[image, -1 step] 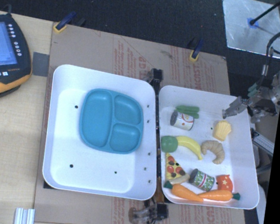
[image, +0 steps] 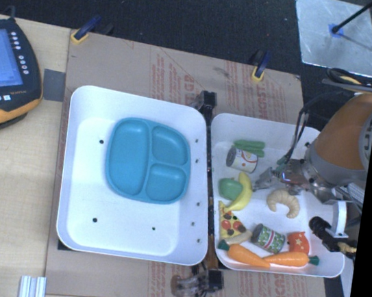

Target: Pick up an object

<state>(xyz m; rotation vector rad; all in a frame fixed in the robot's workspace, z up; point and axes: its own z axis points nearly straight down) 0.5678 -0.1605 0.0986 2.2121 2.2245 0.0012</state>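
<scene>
The right white bin (image: 272,131) holds several toy foods. A green pickle (image: 249,145) lies over a small can (image: 243,160) at the back left. Below them are a green pepper (image: 229,187) and a yellow banana (image: 242,193). A tan croissant (image: 283,203) sits mid-bin. Along the front lie a pizza slice (image: 231,225), a dark can (image: 268,238), a red piece (image: 299,241) and two carrots (image: 249,256). My gripper (image: 275,180) hangs low over the bin, just above and left of the croissant and right of the banana. Nothing shows held in it.
The left white bin (image: 77,183) bears a blue divided plate (image: 148,160). A tablet-like pendant (image: 3,75) lies on the bench at far left. Clamps (image: 259,67) hold the cardboard sheet at the back. The arm's orange band (image: 343,137) overhangs the right bin's right side.
</scene>
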